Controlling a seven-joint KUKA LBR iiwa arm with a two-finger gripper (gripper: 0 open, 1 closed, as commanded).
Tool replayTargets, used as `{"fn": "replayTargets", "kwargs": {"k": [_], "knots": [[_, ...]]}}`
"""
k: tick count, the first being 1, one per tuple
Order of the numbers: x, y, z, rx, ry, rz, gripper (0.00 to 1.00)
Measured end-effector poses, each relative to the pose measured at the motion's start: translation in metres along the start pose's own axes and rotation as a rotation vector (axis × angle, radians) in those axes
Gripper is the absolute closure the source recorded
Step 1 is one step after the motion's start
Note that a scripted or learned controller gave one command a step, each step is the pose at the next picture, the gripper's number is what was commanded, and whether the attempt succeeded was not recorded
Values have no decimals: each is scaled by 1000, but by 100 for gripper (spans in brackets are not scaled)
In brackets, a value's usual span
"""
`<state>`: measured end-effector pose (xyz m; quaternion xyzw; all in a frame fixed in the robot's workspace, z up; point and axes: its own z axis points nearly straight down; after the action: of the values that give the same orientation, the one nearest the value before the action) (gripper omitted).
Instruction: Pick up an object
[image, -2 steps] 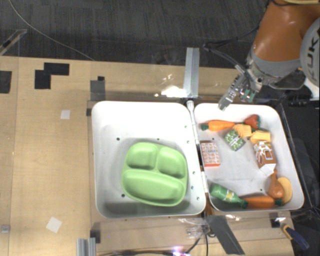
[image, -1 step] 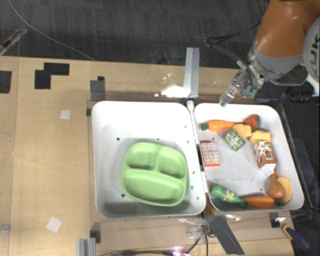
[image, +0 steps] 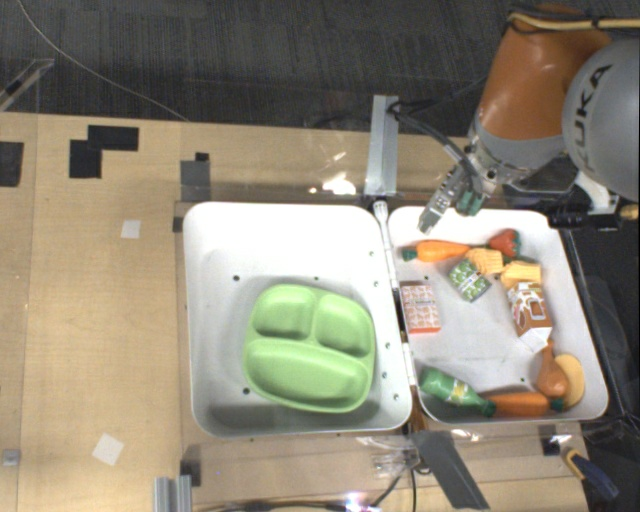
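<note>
My gripper (image: 451, 208) hangs over the back left corner of the right bin (image: 592, 330), just above and behind an orange carrot (image: 442, 251). Its two fingers stand apart, open, with nothing between them. The right bin also holds a red pepper (image: 506, 241), a corn cob (image: 487, 261), a small green box (image: 467, 282), a yellow wedge (image: 521, 272), an orange and white carton (image: 528, 308), a pink packet (image: 419, 308), a green bottle (image: 452, 389), a second carrot (image: 518, 403) and a banana (image: 572, 376).
A green divided plate (image: 310, 346) lies in the left bin (image: 215, 250). A grey metal post (image: 380, 150) rises behind the wall between the bins. The arm's orange band (image: 530, 70) and grey body fill the upper right.
</note>
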<state>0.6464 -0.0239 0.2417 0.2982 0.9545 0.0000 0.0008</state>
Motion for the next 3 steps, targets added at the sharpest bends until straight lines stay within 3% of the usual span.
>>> {"fn": "replayTargets", "kwargs": {"k": [3], "knots": [[-5,6,-44,-17,-32,-15,100]]}}
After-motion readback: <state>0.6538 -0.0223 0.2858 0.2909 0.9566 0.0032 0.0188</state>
